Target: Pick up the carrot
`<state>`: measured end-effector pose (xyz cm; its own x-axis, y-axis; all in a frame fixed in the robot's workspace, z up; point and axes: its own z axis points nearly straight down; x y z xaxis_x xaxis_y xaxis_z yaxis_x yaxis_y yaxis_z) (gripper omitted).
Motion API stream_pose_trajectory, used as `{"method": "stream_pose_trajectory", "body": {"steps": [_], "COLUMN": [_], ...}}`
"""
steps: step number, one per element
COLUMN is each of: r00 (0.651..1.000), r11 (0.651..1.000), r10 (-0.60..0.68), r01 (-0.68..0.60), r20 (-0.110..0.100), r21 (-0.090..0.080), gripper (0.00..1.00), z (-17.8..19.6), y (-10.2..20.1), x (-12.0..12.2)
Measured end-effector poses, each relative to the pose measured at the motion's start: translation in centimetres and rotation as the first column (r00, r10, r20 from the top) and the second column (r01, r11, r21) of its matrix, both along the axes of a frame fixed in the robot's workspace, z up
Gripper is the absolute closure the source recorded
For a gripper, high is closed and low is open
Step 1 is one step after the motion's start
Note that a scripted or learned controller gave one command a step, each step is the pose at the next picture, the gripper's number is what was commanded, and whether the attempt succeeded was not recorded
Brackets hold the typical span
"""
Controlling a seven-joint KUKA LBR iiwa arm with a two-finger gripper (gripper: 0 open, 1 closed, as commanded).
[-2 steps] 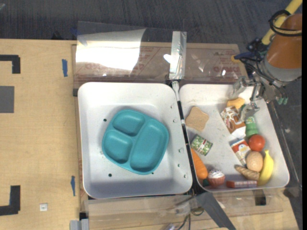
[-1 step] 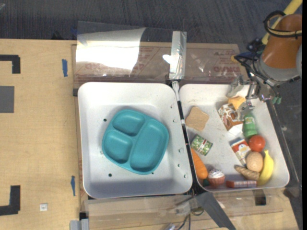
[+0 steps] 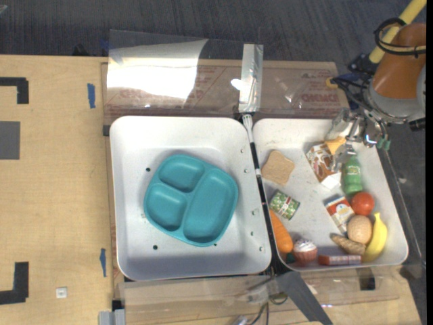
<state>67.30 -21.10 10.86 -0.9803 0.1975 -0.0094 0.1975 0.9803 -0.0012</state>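
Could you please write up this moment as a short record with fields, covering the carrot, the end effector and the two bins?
carrot: lying at the right bin's near left side, beside the green can
end effector: over the right bin's far right corner, apart from the carrot
left bin: holds a teal divided plate
right bin: holds mixed toy food, including a tomato and a banana

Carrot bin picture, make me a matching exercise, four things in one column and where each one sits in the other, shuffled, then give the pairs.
Things:
1. carrot
2. teal plate
3. banana
4. gripper

Places:
A. middle of the left bin
B. right bin's far right corner
C. right bin's left wall, near end
D. right bin's near right corner

Pairs: 1-C, 2-A, 3-D, 4-B
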Motion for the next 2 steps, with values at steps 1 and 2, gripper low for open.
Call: {"method": "stream_pose_trajectory", "body": {"steps": [1, 2], "r00": [0.960, 0.974], "r11": [0.960, 0.974], "r10": [-0.279, -0.226], "r01": [0.279, 0.227], "r20": [0.009, 0.022], "r21": [0.002, -0.011], "gripper": [0.00, 0.00], "z": [0.0, 0.2], "y": [-0.6, 2.8], "x": [-0.8, -0.8]}}
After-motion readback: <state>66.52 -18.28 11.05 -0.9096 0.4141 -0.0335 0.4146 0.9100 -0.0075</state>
